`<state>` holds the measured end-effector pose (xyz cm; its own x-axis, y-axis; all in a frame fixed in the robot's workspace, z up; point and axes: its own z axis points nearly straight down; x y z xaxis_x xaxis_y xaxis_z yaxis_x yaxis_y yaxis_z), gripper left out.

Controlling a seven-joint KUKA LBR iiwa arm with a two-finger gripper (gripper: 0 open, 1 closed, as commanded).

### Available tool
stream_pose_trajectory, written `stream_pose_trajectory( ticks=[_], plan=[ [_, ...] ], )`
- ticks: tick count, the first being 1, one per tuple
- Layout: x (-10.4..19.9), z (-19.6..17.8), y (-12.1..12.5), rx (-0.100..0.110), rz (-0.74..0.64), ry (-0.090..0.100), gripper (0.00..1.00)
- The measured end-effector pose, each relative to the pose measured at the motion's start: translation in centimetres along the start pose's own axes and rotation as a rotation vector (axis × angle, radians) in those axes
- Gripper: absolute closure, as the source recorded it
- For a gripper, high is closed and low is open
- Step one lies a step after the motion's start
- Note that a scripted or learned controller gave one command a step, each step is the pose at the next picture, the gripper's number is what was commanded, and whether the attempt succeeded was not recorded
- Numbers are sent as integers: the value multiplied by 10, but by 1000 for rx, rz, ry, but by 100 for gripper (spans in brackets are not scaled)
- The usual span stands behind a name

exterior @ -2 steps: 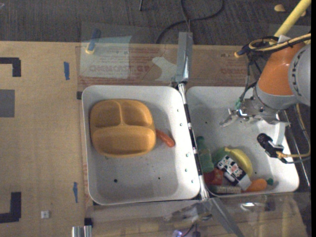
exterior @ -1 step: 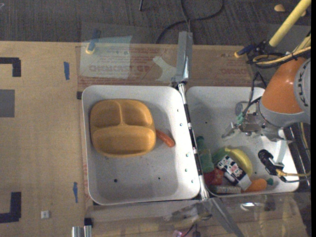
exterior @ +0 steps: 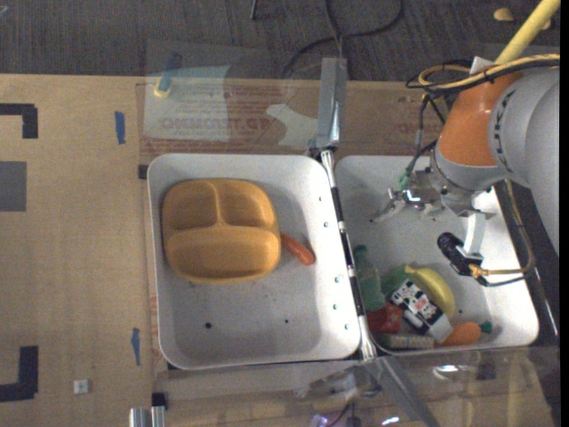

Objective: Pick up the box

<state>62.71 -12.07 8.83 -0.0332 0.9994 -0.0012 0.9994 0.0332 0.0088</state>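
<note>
1. Tan bench (exterior: pixel 71 265) on the left, marked with black corner brackets and bits of blue tape; dark floor along the top of the view, a looped black cable (exterior: pixel 356 12) lying on it.
2. Clear plastic sheet (exterior: pixel 213 105) taped flat to the bench above the left bin.
3. Two white bins side by side, a metal strip (exterior: pixel 331 105) running up from the seam between them.
4. Left bin (exterior: pixel 258 327): one yellow divided tray (exterior: pixel 220 228) turned face down near the top left, one orange carrot (exterior: pixel 298 250) touching its right edge — two things in all.
5. Right bin (exterior: pixel 382 185): a heap packed into the lower corner — one green piece (exterior: pixel 366 274) by the left wall, one box (exterior: pixel 420 305) with a dark dotted face lying tilted in the middle, one banana (exterior: pixel 436 285) just above it and touching, one second carrot (exterior: pixel 464 332) at lower right, something red (exterior: pixel 384 318) below, not clear what.
6. Gripper (exterior: pixel 397 205) over the bare upper half of the right bin, well apart from the box, pointing left; fingers spread apart, nothing between them.
7. Grey arm with orange band (exterior: pixel 471 127) entering from the right; a yellow pole (exterior: pixel 533 20) slanting across the top right corner.
</note>
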Motion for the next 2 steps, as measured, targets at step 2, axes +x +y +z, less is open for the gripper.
stream_pose_trajectory(
  ticks=[2],
  plan=[
    [30,1,43,3,64,0,0]
  ],
)
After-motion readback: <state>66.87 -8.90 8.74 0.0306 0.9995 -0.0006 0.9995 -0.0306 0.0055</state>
